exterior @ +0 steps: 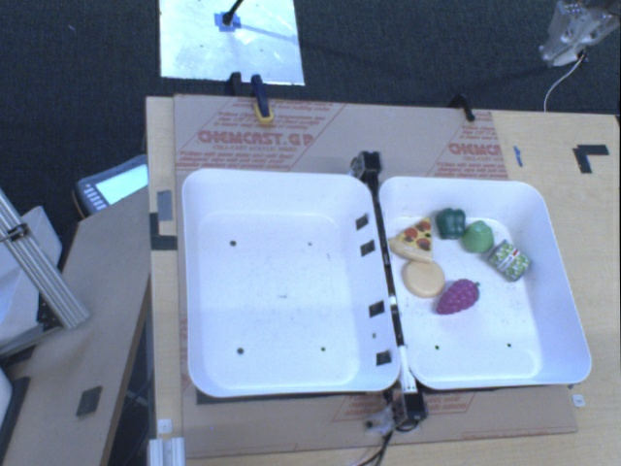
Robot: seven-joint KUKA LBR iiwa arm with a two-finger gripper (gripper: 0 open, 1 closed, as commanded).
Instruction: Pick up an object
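The camera view looked down on a bench point(582, 212) bearing two shallow white bins side by side. The left bin point(204, 357) lay beside the right bin point(553, 348), their inner edges meeting along a dark clipped seam. The objects sat clustered in the upper part of the right bin: a pizza slice point(414, 241) nearest the seam, a tan round cookie point(424, 279) just below it, a purple bunch of grapes point(457, 296) touching or almost touching the cookie's lower right, a dark green pepper point(449, 222) above, a light green round fruit point(476, 237) just beside the pepper, and a small patterned can point(508, 260) lying tilted further right. The pincer point(574, 29) hung at the upper right corner, well apart from the bins, over the dark floor; whether it was apart or together could not be told
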